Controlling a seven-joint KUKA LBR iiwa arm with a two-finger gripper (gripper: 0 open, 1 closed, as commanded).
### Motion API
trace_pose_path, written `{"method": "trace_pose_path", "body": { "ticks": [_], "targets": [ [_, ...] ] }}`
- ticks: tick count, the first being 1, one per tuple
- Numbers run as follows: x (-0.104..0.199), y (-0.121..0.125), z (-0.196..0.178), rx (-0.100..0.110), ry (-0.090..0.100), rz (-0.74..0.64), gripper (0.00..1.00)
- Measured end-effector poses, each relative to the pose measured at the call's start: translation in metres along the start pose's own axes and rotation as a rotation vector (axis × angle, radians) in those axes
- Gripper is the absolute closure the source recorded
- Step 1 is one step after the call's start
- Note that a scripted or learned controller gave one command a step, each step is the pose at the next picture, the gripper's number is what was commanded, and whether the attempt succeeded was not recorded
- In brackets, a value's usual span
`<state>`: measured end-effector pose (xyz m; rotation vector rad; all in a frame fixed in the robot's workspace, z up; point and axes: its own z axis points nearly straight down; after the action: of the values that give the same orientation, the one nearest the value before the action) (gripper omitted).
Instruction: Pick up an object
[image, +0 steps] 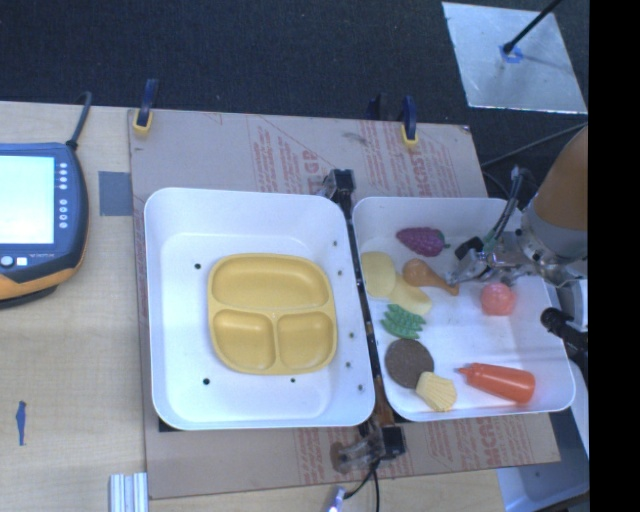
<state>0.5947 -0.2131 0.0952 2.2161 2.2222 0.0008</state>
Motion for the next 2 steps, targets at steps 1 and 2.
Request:
{"method": "trace_pose_path", "body": {
  "ticks": [1, 2],
  "targets": [
    [0.015, 0.057, 0.002, 0.031, 0.002, -0.005, 0.0],
    [0.001, 0.062, 0.002, 0.004, 0.001, -0.001, 0.0]
  ]
}}
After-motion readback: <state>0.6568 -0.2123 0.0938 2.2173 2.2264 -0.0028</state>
